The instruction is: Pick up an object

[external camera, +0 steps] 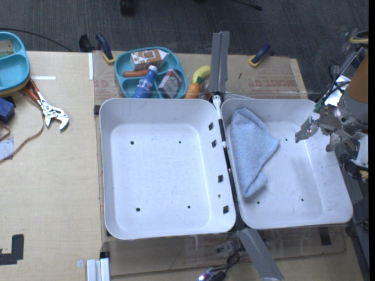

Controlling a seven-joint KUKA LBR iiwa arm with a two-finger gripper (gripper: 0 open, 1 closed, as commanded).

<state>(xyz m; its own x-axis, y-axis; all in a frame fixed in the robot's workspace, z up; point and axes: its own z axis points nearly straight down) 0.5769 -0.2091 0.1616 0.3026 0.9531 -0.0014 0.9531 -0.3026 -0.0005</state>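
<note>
A light blue cloth point(252, 148) lies crumpled in the right bin point(328, 209), against its left wall. My gripper point(317, 138) hangs over the right bin's far right side, a good hand's width to the right of the cloth. Its fingers point(303, 133) are spread open with nothing between them. The grey arm comes in from the right edge.
The left bin point(108, 174) sits beside the right one, with a clipped divider between them. Behind the bins stands a teal tray point(124, 75) of small items, with a yellow toy point(201, 74) next to it. A wrench point(51, 113) lies on the bench at left.
</note>
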